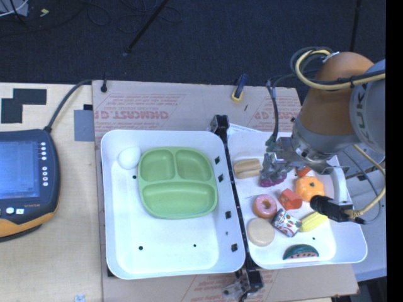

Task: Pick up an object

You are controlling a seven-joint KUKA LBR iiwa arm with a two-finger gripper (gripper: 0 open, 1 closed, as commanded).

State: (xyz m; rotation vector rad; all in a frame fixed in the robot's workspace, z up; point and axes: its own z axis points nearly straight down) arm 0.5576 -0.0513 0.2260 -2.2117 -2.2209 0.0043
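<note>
Jaws [273,170] are hovering over the purple toy [272,180] beside the doughnut [264,205], their opening unreadable; it is looking light, rigid, best pinched across its middle.

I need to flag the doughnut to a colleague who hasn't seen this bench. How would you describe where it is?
Look in the right-hand white bin, the one crowded with toy food. Near its middle, below the hot-dog bun and above the round beige cookie, lies the doughnut. It is the only ring-shaped piece, pink-iced with a hole in the centre.
</note>
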